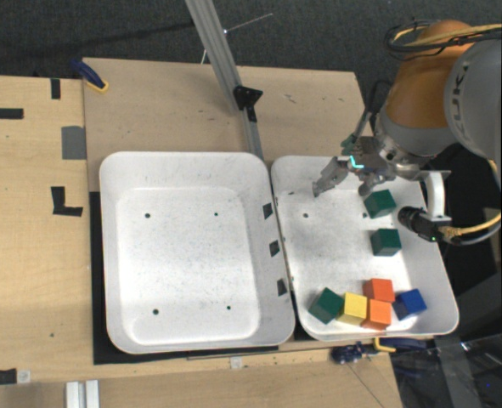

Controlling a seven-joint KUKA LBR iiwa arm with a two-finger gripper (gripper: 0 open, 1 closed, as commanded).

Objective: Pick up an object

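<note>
Several small blocks lie in the right bin [306, 228]. A dark green block [379, 202] sits near the bin's upper right, with a second green block [386, 241] just below it. Along the front wall are a third green block [325, 305], a yellow block [354, 306], two orange blocks [380, 290] and a blue block [410, 303]. My gripper [344, 185] hovers over the upper part of the right bin, just left of the top green block. It is open, with nothing between its fingers.
The left bin [115, 228] stands beside the right one. A slanted metal pole [225, 58] with a black clamp comes down to the bins' back edge. The arm's cable [454, 228] loops beside the right bin's outer rim.
</note>
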